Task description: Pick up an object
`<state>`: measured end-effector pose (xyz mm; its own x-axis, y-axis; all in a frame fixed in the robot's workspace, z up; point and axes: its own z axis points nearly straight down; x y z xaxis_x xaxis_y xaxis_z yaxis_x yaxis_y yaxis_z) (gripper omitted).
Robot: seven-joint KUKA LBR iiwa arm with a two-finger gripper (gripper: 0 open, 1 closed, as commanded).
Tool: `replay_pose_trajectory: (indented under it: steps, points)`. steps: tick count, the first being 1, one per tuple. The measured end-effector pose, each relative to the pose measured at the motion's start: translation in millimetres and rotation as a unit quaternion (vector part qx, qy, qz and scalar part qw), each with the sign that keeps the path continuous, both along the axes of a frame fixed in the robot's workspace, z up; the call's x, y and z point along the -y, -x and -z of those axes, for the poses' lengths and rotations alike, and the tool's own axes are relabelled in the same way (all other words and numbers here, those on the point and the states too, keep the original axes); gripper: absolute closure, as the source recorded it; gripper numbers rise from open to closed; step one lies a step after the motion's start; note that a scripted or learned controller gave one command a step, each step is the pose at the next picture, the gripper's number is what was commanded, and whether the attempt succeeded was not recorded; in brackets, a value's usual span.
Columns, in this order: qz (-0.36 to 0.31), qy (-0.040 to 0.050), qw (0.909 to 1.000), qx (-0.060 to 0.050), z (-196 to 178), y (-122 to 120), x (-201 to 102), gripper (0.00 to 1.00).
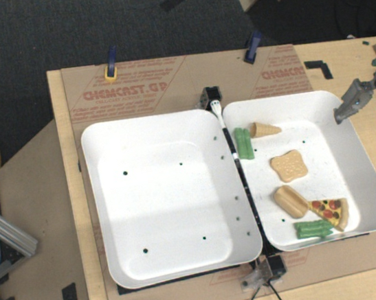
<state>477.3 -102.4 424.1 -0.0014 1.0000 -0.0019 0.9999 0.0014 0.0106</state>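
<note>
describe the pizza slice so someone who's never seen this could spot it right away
Look in the right bin, at its near right corner. The pizza slice lies there, just right of the hot dog bun and above the green bean pod. It is the only piece with red topping and a yellow crust.

the pincer [368,101] is dull grey metal with two dark, tapering fingers [346,109], blunt at their tips. behind them sits a blocky grey body with a touch of teal-green on its upper part.
</note>
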Motion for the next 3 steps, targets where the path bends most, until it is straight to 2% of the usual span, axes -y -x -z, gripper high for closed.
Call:
replay_pose_trajectory:
  steps: [1,2,3]
  points:
    - [-0.004,-0.0013,1.0,0.003,-113,-3,-76,0.0]
    - [0.0,-0.0002,1.0,-0.002,-116,-3,-72,1.0]
    - [0.003,-0.0013,0.9999,-0.01,30,-1,-28,1.0]
